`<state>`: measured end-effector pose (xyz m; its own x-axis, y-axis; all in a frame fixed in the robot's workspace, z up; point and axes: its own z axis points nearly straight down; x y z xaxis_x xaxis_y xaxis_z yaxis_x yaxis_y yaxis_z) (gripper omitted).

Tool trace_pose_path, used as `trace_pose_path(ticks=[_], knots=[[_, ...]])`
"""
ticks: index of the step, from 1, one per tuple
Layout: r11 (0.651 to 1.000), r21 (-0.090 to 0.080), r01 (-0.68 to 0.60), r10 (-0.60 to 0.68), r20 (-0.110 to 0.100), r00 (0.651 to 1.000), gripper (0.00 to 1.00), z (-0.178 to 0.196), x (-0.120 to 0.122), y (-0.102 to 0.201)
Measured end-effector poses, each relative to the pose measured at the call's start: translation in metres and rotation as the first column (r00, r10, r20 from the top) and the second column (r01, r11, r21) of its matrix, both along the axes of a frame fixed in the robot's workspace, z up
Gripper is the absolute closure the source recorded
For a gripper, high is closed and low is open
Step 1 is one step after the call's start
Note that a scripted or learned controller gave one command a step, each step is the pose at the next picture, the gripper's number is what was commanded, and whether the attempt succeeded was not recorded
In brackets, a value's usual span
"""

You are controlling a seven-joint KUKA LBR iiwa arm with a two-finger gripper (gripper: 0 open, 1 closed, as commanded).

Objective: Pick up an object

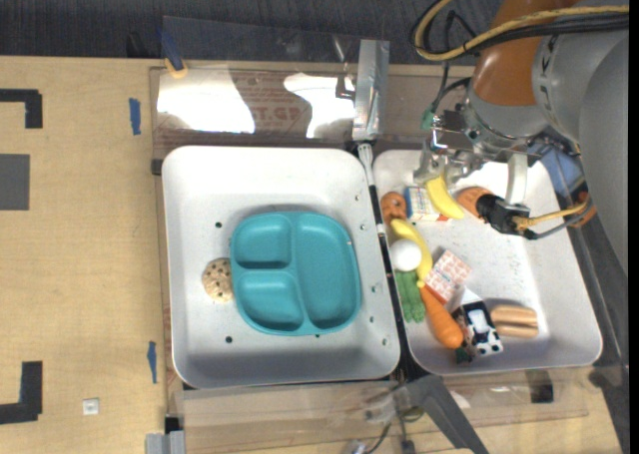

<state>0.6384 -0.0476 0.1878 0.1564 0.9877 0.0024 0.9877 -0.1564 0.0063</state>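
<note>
1. Camera view is looking down on two white bins sitting side by side on the tabletop [70, 242], and the arm [539, 53] is reaching in over the right bin [559, 282].
2. Taking the teal tray [297, 270] in the left bin [190, 193] as the landmark, the pincer [445, 165] is hanging to the right of the tray and above its level, over the far end of the right bin.
3. A banana [445, 198] is lying right under the pincer, well to the right of the tray, and it is looking like the likeliest target.
4. I cannot tell how the pincer's grip is standing; its tip is blending into the clutter beneath it, so whether the banana is being held is unclear.
5. Judging from this, the pick is looking unfinished: the banana is appearing to sit among its neighbours in the bin, and a lift clear of them is what is left.
6. The banana is showing as yellow, curved and smooth, crowded by an orange piece [394, 206] on the tray side and a dark-ended orange one [481, 205] on its other side.
7. A cookie [218, 279] is lying just left of the tray.
</note>
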Motion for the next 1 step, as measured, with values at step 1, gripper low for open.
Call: trace_pose_path(ticks=[1], knots=[[0.995,-0.001,-0.102,0.102,-0.009,0.995,1.0,-0.0032,-0.0078,-0.007]])
